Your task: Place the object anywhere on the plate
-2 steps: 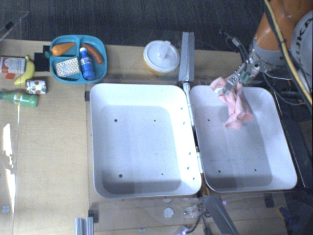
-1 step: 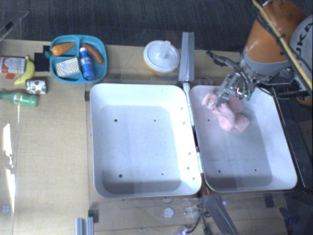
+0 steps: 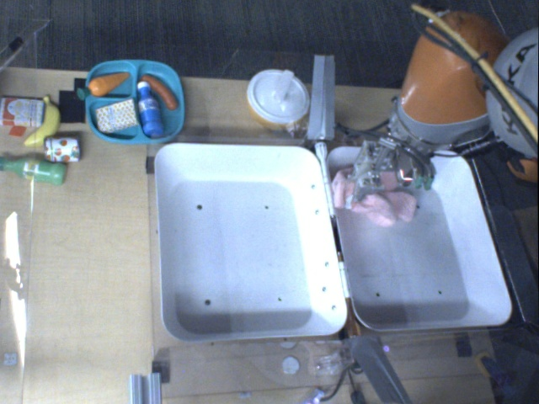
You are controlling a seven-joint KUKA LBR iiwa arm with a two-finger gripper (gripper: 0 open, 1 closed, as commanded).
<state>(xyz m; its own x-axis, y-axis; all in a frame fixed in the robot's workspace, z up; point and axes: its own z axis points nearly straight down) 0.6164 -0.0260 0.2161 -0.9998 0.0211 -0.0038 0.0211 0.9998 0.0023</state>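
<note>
Robotics lab test bench. Pale wooden worktop (image 3: 84, 268) carries two shallow white bins (image 3: 244, 242) side by side. Toy props at its far left corner: blue divided tray (image 3: 135, 99) of plastic food. Dark carpet (image 3: 210, 15) beyond far edge. Cabling (image 3: 472, 49) on arm.

Even, fairly bright light falls from above. The white bins (image 3: 244, 234) shade to soft grey inside their near walls. Pale glare streaks the desk (image 3: 76, 259) at the left edge. The gripper (image 3: 383, 171) looks slightly blurred, perhaps from motion.
</note>
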